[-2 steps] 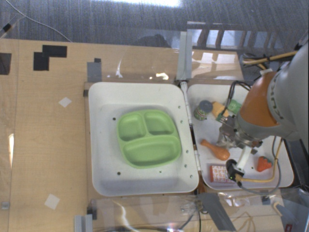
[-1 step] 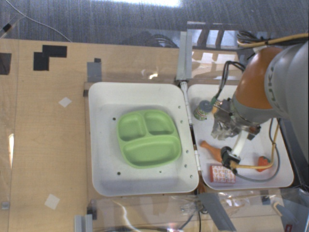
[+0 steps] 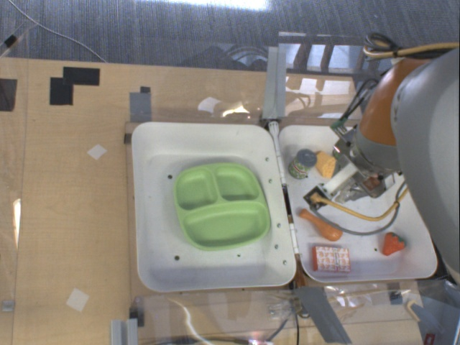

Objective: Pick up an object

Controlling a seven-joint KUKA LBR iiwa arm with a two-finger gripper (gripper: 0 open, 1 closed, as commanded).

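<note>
Hovering above the middle of the right bin [image 3: 413,261], claw [image 3: 361,184] opening cannot be told, no object seen held; likeliest target is the carrot [image 3: 321,225] near the bin's left wall: best centred over, closing across its narrow width, clear of the can [image 3: 302,164].

**Obscured and illegible items**

1. Right-hand shallow white plastic bin [image 3: 370,261]: the far corner and right-side rim are covered by the grey robot arm with an orange band [image 3: 424,113]. The arm itself is cut off at the right edge.
2. Pale yellow-orange wedge-shaped piece [image 3: 327,165]: its right side is hidden behind the wrist, so its full outline cannot be told.
3. Small round tin with a grey-blue top [image 3: 303,162]: label too small to read.
4. Flat red-and-white printed packet [image 3: 331,258]: print too small to read.
</note>
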